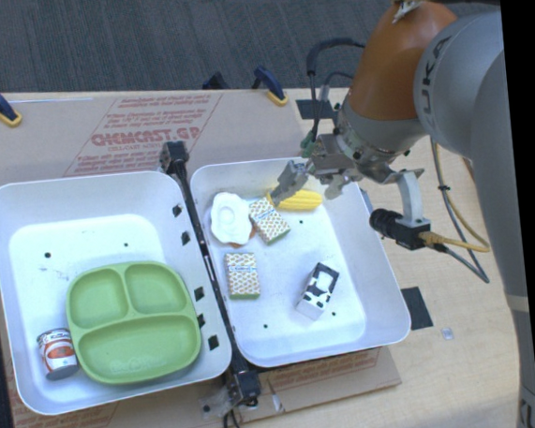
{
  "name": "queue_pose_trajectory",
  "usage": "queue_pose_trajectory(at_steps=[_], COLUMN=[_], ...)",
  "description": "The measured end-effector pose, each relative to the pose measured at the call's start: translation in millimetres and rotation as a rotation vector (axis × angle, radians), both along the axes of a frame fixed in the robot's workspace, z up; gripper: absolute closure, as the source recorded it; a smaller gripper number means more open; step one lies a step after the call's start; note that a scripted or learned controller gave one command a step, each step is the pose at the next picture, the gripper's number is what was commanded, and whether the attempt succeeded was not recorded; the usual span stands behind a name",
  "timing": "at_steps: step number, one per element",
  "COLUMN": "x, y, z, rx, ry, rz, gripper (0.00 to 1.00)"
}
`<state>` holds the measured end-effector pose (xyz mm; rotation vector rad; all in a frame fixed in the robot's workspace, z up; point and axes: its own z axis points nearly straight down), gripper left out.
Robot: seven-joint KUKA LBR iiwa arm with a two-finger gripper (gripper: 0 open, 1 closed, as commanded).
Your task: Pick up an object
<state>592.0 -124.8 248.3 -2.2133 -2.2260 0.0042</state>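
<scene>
My gripper (pixel 312 181) hangs over the far edge of the right bin (pixel 372 273), its two fingers spread apart and open. Just below and between them lies a yellow corn-like piece (pixel 300 200) on the bin floor; nothing is clamped. Close to its left lie a patterned small box (pixel 269 221) and a white rounded item (pixel 230 218). Further forward are a second patterned box (pixel 242 276) and a black-and-white carton (pixel 318 289).
The left bin (pixel 15 233) holds a green divided plate (pixel 134 322) and a small can (pixel 58 353) in its near left corner. A black divider clip (pixel 174 154) sits between the bins. Cables and a bracket (pixel 403 228) hang off the arm at the right bin's right wall.
</scene>
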Motion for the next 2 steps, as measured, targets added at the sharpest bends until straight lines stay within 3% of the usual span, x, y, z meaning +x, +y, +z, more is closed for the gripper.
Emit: queue_pose_trajectory(at_steps=[1,2], x=[10.9,4.8], y=[57.9,-20.3], z=[59.2,97.0], rx=[0.001,-0.001], ry=[-0.003,-0.003], rz=[0.001,-0.002], gripper=[0.00,0.00])
